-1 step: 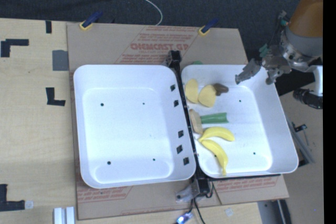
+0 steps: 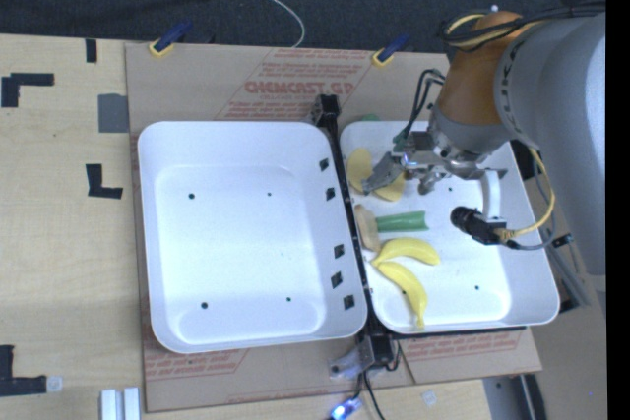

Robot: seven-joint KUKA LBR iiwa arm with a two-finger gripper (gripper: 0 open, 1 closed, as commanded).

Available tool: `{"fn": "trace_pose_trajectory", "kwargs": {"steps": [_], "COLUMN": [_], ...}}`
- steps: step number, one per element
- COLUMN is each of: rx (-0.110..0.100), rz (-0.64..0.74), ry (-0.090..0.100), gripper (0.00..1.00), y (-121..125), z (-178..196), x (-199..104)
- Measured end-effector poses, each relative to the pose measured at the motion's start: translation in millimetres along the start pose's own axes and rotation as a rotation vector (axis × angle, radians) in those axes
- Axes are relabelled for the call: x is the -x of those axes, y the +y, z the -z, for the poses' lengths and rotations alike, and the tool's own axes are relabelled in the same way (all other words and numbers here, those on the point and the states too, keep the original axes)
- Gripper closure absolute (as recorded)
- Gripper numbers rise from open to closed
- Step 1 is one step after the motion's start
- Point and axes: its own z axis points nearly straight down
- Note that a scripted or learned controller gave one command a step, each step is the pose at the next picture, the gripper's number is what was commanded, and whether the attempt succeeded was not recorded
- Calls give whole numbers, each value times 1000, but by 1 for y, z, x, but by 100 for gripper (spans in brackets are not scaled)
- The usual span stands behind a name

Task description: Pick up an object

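Observation:
The right bin [image 2: 512,295] holds several small items. Two yellow bananas [image 2: 406,269] lie near its front left. A green stick-shaped piece [image 2: 400,222] lies just behind them, and a beige piece [image 2: 367,229] rests against the bin's left wall. Pale yellow pieces [image 2: 360,164] sit at the back left. My gripper [image 2: 394,174] hangs low over these yellow pieces, with grey fingers [image 2: 379,176] pointing left and down. It is open, and I see nothing between the fingers.
The left bin [image 2: 236,231] stands beside the right one, joined by a black divider with clips [image 2: 340,211]. Both sit on a cardboard sheet [image 2: 285,89]. The arm's orange band [image 2: 472,84] and black cabling [image 2: 477,223] overhang the right bin's back and right side.

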Motion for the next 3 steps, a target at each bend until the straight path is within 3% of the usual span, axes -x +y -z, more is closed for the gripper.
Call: {"fn": "trace_pose_trajectory", "kwargs": {"steps": [1,2,3], "rx": [32,13,24], "rz": [-4,-5,-4], "ry": [-9,-9,-7], "gripper": [0,100,100], "y": [43,42,46], "z": [321,320,413], "x": [6,7,-9]}}
